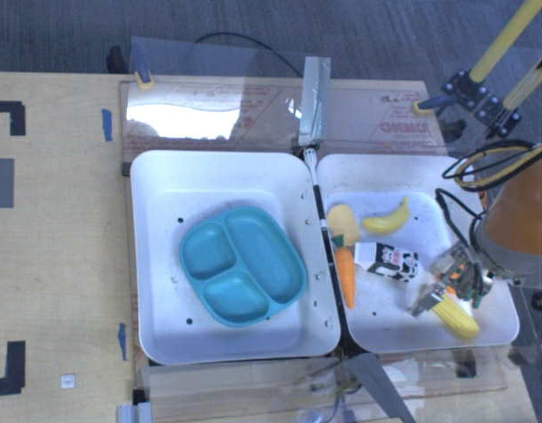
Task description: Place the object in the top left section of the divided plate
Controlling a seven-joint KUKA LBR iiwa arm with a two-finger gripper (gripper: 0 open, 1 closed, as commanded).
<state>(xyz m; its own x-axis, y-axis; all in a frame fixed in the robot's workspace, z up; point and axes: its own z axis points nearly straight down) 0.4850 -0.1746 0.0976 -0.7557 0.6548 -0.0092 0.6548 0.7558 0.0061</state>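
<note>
A blue divided plate (243, 264) lies in the left bin (156, 183), with two smaller sections on its left side and one long section on its right. My gripper (440, 300) is low in the right bin (500, 333), near its front right corner. It hangs right over the upper end of a yellow corn cob (459, 320). The cob lies on the bin floor and sticks out toward the front right from under the gripper. Whether the cob is gripped cannot be made out.
Other items in the right bin are an orange carrot (345, 274) along its left wall, a yellow pear-shaped piece (343, 222) above it, a banana (388, 219) and a black-and-white packet (389, 260). Cables (482, 161) loop above the arm at the right.
</note>
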